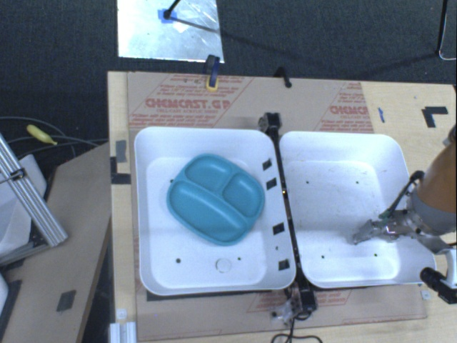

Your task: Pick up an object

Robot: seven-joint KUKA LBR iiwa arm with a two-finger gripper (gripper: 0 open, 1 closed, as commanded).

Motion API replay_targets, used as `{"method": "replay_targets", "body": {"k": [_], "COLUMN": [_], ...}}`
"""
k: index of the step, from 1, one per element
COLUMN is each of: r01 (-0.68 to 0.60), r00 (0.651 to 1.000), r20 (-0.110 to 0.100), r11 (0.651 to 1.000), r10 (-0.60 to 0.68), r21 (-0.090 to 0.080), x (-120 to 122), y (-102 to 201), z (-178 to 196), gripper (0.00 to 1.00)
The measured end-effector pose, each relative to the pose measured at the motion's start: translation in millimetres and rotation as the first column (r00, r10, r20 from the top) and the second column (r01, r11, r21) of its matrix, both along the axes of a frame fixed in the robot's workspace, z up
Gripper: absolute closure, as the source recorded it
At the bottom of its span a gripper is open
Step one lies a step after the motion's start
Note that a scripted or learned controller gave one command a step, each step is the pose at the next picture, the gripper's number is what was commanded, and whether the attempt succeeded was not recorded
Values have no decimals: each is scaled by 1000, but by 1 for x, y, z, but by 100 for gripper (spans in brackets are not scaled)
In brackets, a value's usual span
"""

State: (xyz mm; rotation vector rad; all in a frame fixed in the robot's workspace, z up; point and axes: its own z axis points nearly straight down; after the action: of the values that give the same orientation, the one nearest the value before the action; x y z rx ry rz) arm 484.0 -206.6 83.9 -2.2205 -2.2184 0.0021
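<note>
- A smooth blue plastic plate [216,199] with a soft sheen is seen.
- Two bins [161,263] of glossy white plastic are shown.
- A board [235,98] of matt brown cardboard lies beneath.

Left bin [153,191]: holds a blue divided plate [216,199], lying flat near its middle.
Right bin [335,159]: gripper [360,236] low over its floor, near the right side.

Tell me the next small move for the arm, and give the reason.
Probably carry the gripper across the divider toward the left bin. It hangs low over the right bin with nothing between its fingers, while the blue divided plate, the one thing to pick, lies in the left bin's middle.
</note>
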Motion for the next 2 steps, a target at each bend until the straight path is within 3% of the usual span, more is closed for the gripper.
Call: {"method": "replay_targets", "body": {"k": [1, 2], "r01": [-15, -14], "r00": [1000, 1000], "r20": [10, 16], "r11": [1000, 1000], "r10": [15, 14], "r21": [1, -1], "x": [52, 116], "y": [82, 150], "z": [30, 106], "gripper": [0, 0]}}
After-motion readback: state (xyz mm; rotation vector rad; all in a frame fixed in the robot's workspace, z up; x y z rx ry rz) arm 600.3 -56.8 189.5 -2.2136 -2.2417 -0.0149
